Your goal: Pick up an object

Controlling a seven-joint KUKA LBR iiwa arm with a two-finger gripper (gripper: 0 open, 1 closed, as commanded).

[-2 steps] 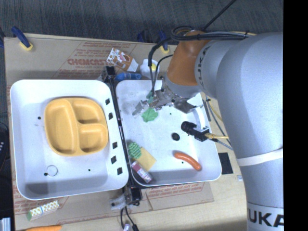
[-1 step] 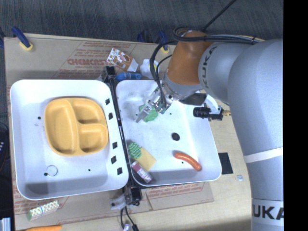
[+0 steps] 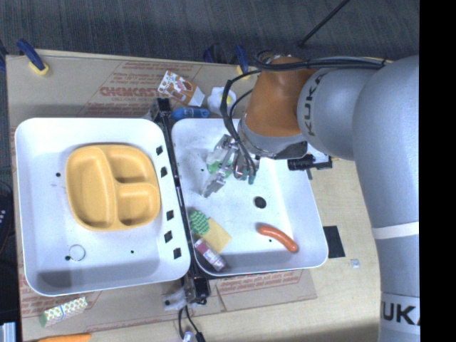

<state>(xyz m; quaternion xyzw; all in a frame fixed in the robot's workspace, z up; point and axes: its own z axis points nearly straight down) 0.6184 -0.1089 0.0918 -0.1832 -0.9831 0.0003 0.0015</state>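
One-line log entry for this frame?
claw over right bin, upper part | finger state unclear | orange sausage and small packets lying free | yellow tray in left bin

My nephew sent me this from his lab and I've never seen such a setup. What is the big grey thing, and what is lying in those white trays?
The grey machine with the orange band is a robot arm, photographed by one camera looking down at a slant. Its gripper hangs over the right bin; I cannot tell whether it holds anything. That bin contains an orange sausage-shaped toy, a yellow-and-green item and a small dark spot. The left bin holds a yellow divided tray.
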